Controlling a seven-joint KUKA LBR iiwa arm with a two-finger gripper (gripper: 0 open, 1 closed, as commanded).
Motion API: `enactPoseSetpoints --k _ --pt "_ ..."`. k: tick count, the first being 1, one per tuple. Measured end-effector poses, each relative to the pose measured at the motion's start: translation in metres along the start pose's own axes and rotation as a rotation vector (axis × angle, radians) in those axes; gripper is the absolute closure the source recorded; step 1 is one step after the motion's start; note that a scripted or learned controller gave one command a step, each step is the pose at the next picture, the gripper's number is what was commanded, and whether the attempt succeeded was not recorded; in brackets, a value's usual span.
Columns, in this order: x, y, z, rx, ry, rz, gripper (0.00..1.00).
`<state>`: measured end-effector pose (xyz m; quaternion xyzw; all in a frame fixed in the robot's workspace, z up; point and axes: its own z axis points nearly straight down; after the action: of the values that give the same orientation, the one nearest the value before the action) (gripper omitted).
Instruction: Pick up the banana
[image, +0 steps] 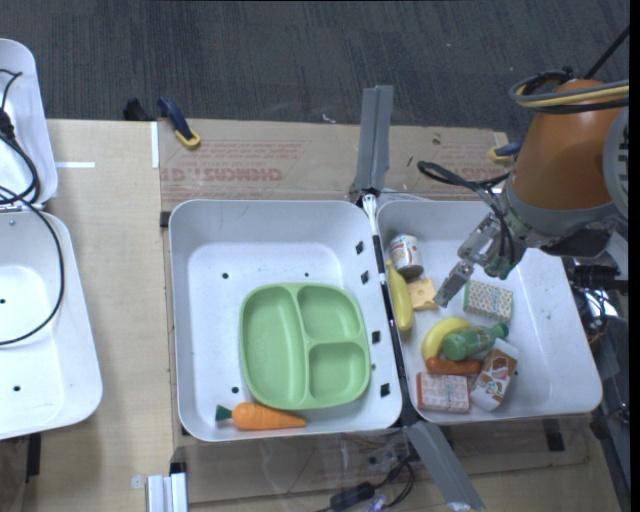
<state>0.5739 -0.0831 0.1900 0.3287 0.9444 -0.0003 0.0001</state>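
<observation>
Two white bins sit side by side on the bench: the left bin (200, 330) holds a green divided plate (305, 345) and a toy carrot (262, 418) at its near edge. The cardboard sheet (260, 160) behind the bins carries red print that is reversed and too faint to read. The right bin (560, 370) is crowded: the banana (399, 298) lies along its left wall, beside a small can (405, 252) and a yellow cheese-like wedge (423, 293). Nearby lie a second yellow fruit (440, 335), a green vegetable (470, 345), a patterned box (488, 300) and two red cartons (465, 390), their labels illegible. The gripper (462, 272) hangs over this bin with fingers parted, grasping nothing, just right of the banana. The arm's upper part is cut off at the frame edge.
</observation>
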Motion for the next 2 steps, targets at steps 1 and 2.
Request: enactPoseSetpoints --k 1,2 --pt "0.022 -0.040 0.101 0.001 0.003 -0.029 0.00" --pt "0.010 -0.078 0.012 0.000 0.000 -0.047 0.00"
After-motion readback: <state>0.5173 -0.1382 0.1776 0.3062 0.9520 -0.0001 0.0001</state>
